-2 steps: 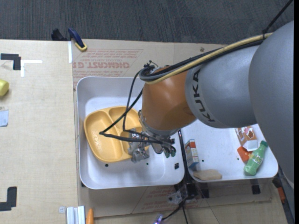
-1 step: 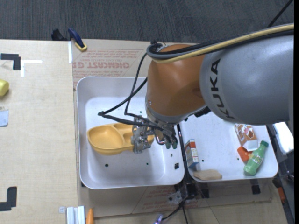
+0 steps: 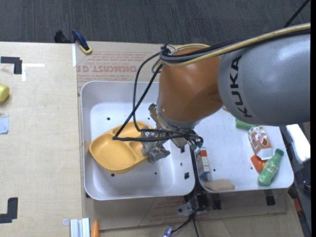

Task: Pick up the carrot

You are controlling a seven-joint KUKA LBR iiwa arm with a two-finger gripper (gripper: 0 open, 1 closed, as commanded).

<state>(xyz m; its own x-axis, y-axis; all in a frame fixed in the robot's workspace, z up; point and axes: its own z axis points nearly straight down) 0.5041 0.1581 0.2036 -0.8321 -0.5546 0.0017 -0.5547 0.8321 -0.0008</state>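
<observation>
An orange piece that looks like the carrot (image 3: 256, 162) lies in the right bin (image 3: 232, 147), near its right side, partly tucked under a green bottle (image 3: 269, 169). My gripper (image 3: 157, 153) hangs over the left bin (image 3: 94, 181), well to the left of the carrot, just above the right edge of a yellow divided dish (image 3: 114, 153). The orange wrist band and grey arm cover the gripper from above, so its state is not visible. I see nothing held beneath it.
In the right bin there are also a red-and-white packet (image 3: 259, 138), a green item (image 3: 243, 124), a small carton (image 3: 202, 163) and a tan bread-like piece (image 3: 219, 184). Black cables trail from the wrist across the left bin.
</observation>
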